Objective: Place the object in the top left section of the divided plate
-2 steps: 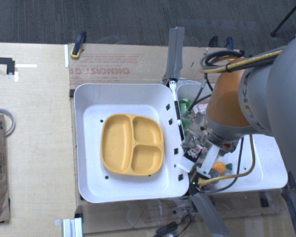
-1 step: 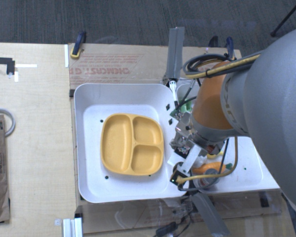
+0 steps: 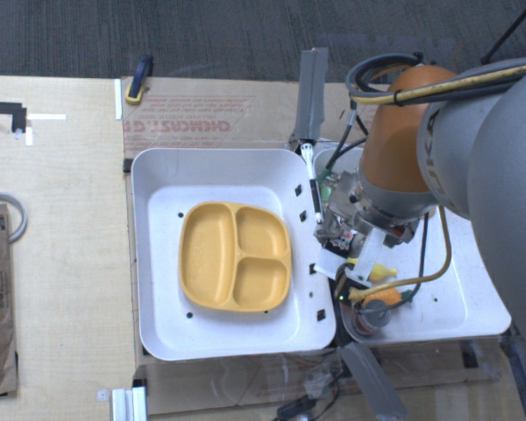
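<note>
Light wood worktop (image 3: 61, 235) with a dark carpet strip running along the far side, and two shallow white bins sitting side by side on it. Nearest to the camera in the right bin (image 3: 456, 310) there's a little pile of stuff, something yellow and orange (image 3: 381, 288) with a greyish round thing just beside it. My guess is the object to be moved is in that pile, but it's too small to say what it is. The hand (image 3: 337, 235) hangs over the seam between the two bins, just beyond that pile, and the wrist hides it so much that I can't tell if it's gripping anything or not. In the left bin (image 3: 158, 261) the yellow divided plate (image 3: 235, 255) sits roughly in the middle with all three sections bare. So as far as I can judge nothing has been placed; the whole job of picking and dropping into the top left section looks like it's still ahead. Further back there's a cardboard sheet (image 3: 210, 121).
</note>
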`<action>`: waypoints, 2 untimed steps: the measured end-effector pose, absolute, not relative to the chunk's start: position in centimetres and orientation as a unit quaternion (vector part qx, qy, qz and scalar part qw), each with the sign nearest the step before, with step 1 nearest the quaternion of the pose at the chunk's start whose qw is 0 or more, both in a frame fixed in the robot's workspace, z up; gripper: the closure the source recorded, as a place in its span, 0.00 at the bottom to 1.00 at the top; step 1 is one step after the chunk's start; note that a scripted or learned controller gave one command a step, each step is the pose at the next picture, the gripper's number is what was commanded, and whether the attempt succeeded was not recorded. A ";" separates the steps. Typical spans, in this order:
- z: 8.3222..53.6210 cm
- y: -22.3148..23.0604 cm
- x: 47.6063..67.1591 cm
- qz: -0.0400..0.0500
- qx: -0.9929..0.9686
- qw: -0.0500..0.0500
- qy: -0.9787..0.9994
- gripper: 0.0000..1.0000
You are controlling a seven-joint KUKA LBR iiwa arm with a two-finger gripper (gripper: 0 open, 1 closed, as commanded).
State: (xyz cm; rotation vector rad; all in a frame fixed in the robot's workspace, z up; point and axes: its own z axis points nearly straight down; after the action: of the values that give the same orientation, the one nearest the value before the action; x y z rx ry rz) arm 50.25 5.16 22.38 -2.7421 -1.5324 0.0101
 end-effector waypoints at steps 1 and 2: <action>12.0 11.1 48.2 0.003 -0.823 0.000 -0.568 1.00; 9.4 16.2 48.0 -0.001 -0.841 -0.004 -0.541 1.00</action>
State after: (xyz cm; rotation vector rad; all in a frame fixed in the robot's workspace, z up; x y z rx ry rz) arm 48.03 16.16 9.39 -2.6488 -1.7022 -0.0026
